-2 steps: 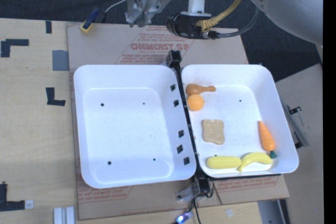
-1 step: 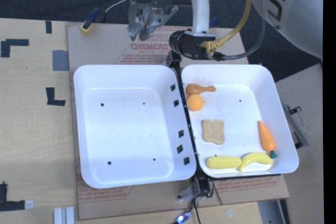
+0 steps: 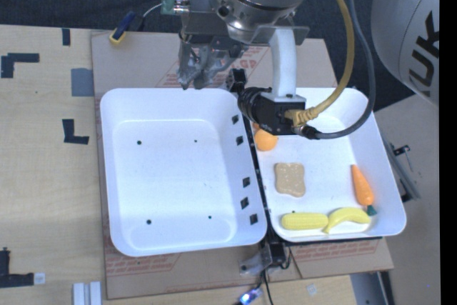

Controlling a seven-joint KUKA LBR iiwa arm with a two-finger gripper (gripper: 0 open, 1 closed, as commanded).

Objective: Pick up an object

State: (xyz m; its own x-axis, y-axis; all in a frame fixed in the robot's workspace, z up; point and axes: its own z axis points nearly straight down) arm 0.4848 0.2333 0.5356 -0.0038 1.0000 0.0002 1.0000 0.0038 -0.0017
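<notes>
Camera view | hand (image 3: 196, 75) above left bin's (image 3: 114, 153) far rim

We see 2 shallow white plastic bins side by side: the left bin (image 3: 121, 153) and the right bin (image 3: 323, 153). The right one holds a small orange ball (image 3: 265, 141) by its left wall, a tan bread slice (image 3: 290, 179), an orange carrot (image 3: 362, 185), a yellow corn cob (image 3: 303, 221) and a yellow banana (image 3: 348, 218). The grey gripper (image 3: 201, 71) hangs above the left bin's far rim, at upper centre.

Two white bins (image 3: 114, 153) on cardboard (image 3: 136, 57)
</notes>
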